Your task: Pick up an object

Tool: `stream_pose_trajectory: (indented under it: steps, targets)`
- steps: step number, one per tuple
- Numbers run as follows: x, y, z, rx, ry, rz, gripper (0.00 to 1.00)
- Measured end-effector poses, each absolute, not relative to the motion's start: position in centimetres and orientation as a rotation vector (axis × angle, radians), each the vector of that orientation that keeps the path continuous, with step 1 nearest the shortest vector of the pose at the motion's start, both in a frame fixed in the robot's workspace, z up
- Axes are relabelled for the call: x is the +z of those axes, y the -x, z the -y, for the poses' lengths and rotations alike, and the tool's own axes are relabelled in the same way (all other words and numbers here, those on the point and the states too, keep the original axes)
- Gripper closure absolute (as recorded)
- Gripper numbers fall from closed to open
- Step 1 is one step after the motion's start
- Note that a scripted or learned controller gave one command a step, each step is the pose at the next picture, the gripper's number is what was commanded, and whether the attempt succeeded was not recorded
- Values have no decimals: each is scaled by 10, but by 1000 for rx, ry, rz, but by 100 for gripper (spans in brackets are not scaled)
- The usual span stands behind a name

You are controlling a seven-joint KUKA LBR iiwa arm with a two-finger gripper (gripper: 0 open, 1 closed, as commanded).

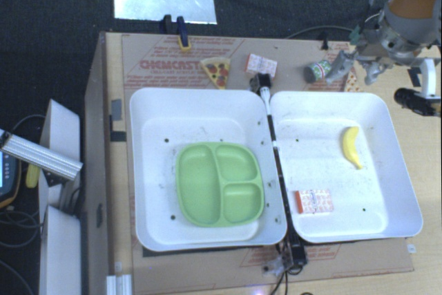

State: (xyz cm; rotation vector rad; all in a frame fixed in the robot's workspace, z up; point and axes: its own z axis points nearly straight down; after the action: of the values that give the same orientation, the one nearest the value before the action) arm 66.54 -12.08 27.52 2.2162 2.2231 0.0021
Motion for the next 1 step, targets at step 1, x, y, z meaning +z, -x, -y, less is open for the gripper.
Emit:
stream_pose_trajectory:
  steps: [1]
  targets:
    - [154,-668,171,-2,-2220,-2223,0]
